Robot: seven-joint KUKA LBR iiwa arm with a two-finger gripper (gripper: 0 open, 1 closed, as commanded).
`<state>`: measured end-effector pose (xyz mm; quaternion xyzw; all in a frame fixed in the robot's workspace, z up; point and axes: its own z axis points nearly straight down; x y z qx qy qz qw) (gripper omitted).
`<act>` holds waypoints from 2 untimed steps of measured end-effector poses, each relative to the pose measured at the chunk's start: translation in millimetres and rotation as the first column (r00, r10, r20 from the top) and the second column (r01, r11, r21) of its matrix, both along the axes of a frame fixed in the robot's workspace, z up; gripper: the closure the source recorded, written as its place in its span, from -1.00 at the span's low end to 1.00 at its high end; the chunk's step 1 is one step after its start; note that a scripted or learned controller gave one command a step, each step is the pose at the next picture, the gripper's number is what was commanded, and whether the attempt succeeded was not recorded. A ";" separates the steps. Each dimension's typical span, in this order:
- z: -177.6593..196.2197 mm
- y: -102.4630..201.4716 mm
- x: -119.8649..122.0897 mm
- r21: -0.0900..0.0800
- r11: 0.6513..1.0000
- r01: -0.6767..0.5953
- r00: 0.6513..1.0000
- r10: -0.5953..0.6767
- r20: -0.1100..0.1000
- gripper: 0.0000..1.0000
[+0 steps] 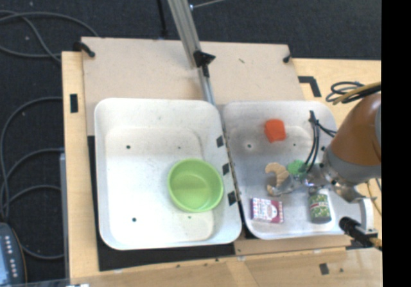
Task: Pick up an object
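Observation:
The right bin (257, 119) holds an orange block (275, 130), a tan curved piece (275, 169), a small bright green item (296, 167), a pink and white box (266, 210) and a dark green can (319, 207). My gripper (284, 184) is low in this bin, just below the tan piece and left of the can. The wrist and its cables hide part of the small green item. I see nothing clearly held in the gripper.
A lime green bowl (195, 185) sits in the left bin (128, 151) near its right wall. A slanted metal pole (186, 22) rises behind the bins. The arm's orange band (359, 135) hangs over the right bin's right edge.

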<state>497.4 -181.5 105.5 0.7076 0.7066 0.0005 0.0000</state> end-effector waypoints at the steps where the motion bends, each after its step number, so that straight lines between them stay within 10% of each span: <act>1: 13.8 -1.2 2.2 -0.002 1.000 0.004 1.000 -0.004 0.008 1.00; 2: 62.0 0.2 12.7 -0.003 1.000 -0.005 1.000 0.005 0.006 1.00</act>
